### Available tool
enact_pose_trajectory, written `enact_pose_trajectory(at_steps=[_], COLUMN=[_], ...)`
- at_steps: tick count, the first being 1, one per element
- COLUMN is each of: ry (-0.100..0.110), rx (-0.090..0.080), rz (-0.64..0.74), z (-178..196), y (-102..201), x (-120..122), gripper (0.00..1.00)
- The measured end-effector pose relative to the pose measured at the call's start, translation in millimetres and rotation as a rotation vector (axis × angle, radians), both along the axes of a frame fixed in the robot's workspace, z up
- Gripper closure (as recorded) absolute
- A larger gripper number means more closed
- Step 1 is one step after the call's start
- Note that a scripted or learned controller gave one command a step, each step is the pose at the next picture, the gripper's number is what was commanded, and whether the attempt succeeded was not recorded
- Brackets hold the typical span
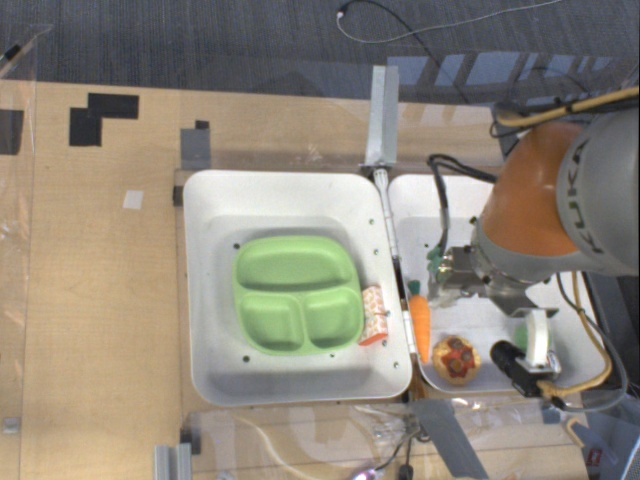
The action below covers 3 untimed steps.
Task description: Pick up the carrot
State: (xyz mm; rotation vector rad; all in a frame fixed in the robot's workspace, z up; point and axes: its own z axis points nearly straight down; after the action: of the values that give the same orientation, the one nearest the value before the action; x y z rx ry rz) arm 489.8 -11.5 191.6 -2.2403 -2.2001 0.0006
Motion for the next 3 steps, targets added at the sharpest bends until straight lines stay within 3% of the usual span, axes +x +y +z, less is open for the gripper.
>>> enact_pose_trajectory(at_steps=[1, 2, 3], ry=[0.0, -0.003, -0.001], rx=[-0.002, -0.002, -0.001], rz=[-0.314, 0.065, -0.127], z=[-8.9, 13.3, 16.0], y=[6.8, -47.8, -37.4], x=[12.4, 41.0, -2.3], gripper=[1.0, 1.0, 1.0])
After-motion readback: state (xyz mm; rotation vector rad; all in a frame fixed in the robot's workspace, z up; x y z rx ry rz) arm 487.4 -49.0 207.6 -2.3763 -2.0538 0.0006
